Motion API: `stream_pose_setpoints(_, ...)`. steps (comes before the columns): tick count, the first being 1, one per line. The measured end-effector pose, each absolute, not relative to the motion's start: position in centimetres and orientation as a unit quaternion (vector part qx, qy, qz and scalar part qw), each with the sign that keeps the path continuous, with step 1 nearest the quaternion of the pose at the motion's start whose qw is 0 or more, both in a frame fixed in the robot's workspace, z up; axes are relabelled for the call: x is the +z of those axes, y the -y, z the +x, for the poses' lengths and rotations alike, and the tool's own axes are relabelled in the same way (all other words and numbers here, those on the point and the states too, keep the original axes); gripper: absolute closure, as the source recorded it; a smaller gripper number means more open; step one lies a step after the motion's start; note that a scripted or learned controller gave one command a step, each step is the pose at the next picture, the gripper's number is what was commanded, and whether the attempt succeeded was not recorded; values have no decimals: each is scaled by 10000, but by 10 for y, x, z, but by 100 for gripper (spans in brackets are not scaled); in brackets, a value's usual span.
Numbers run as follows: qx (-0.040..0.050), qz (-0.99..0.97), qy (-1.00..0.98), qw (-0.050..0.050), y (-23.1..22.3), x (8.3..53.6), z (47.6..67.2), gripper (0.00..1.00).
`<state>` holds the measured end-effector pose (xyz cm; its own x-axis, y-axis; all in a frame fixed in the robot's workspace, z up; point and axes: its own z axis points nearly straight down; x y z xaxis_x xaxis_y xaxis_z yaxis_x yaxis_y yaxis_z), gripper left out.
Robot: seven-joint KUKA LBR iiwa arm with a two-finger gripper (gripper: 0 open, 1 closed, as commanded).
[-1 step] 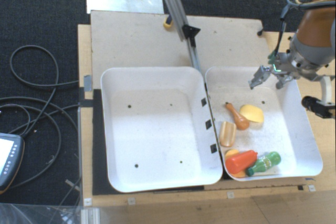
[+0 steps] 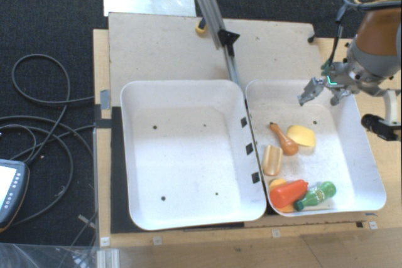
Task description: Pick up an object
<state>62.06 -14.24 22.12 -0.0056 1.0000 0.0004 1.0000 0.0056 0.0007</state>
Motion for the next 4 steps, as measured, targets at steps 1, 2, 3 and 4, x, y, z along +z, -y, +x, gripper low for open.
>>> stream_pose_setpoints(1,-9,7048,-7094,-17,132,172,621,0)
stream_pose_setpoints(2,-9,7062,-7081,-13,132,131,620,0)
stream_pose_setpoints(3,-6,7065,-7078,-9,132,89,620,0)
stream_pose_setpoints(4,14,7066,-7076,17,132,102,622,100)
